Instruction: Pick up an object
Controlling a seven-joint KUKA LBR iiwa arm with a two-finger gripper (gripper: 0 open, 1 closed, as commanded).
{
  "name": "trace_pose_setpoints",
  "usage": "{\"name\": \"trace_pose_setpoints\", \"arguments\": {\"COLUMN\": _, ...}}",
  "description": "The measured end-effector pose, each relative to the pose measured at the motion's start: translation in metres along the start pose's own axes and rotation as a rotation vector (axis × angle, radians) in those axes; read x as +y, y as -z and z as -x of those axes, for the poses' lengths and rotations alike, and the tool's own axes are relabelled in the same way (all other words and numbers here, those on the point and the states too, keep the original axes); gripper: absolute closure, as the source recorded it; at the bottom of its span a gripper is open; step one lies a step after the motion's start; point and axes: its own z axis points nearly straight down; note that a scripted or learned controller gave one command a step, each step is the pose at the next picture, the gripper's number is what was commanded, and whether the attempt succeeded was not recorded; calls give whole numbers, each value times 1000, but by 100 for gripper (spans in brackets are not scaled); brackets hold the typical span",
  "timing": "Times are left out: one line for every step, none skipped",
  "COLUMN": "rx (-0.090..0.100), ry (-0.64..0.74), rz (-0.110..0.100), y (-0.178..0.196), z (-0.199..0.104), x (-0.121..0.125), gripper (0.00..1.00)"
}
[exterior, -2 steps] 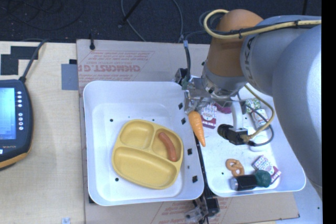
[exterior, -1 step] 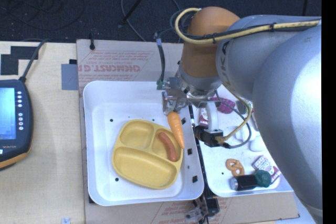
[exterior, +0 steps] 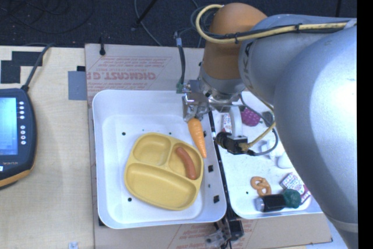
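An orange carrot (exterior: 197,136) hangs tilted over the right side of the left bin (exterior: 111,125), its thick upper end between the fingers of my gripper (exterior: 196,115). The gripper is shut on that end, and the carrot's tip points down toward the divider between the bins. Below and to the left lies a yellow divided plate (exterior: 152,182) with a reddish sausage (exterior: 187,161) in its right compartment. The grey arm with its orange band comes in from the right and covers much of the right bin.
The right bin (exterior: 245,172) holds a purple toy (exterior: 250,116), a pretzel (exterior: 260,185), a black cylinder (exterior: 271,203), a green item (exterior: 292,199) and a small packet (exterior: 294,182). A pendant screen (exterior: 11,131) lies on the bench at far left.
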Motion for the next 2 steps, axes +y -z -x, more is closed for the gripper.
{"name": "trace_pose_setpoints", "arguments": {"rx": 0, "ry": -4, "rz": -3, "y": 1, "z": 54, "x": -16, "gripper": 100}}
{"name": "trace_pose_setpoints", "arguments": {"rx": 3, "ry": 4, "rz": -1, "y": 30, "z": 20, "x": -46, "gripper": 100}}
